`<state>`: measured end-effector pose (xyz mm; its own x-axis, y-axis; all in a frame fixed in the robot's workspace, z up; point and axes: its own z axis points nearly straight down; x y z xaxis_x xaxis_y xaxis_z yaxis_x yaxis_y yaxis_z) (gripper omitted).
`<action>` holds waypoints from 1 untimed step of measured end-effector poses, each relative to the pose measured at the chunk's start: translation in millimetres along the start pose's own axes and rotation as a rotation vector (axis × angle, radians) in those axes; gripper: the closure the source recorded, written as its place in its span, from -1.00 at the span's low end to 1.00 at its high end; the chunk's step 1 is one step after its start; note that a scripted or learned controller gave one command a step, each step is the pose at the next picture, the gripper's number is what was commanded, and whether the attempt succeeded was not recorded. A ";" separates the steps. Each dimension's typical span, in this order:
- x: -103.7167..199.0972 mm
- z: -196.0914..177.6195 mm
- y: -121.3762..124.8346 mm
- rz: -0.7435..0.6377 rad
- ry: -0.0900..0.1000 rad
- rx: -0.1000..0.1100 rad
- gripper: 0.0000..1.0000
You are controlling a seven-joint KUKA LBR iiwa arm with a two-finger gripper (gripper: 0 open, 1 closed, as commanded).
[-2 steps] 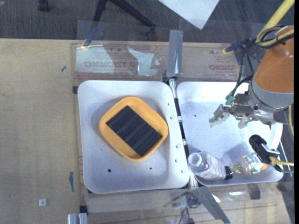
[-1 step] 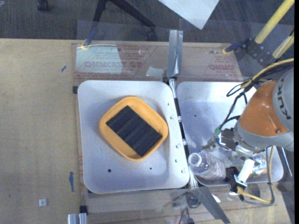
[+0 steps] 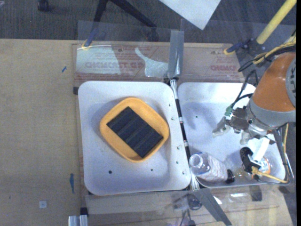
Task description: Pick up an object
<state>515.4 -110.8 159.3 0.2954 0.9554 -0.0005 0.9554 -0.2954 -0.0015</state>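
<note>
Pincer [image 3: 225,126] hanging over right bin [image 3: 207,102], nothing pinched, spread or pressed impossible to tell; bottle [image 3: 207,166] (clear plastic) against the near rim.

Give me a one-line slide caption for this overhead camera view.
Grey-and-orange arm's hand over the right white bin near a clear plastic bottle; yellow tray with black ribbed insert in left bin.

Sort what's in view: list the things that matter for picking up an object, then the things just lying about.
Job: gripper; clear plastic bottle in the right bin; yellow tray in the left bin.

Lying about: office chair base; white sheet; yellow pole.
</note>
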 end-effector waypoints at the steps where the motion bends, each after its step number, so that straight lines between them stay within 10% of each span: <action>1: -19.0 -41.8 -32.1 -0.006 0.000 0.001 -1.00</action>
<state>479.2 -119.4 201.2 0.2900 0.9570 -0.0003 0.9570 -0.2900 -0.0021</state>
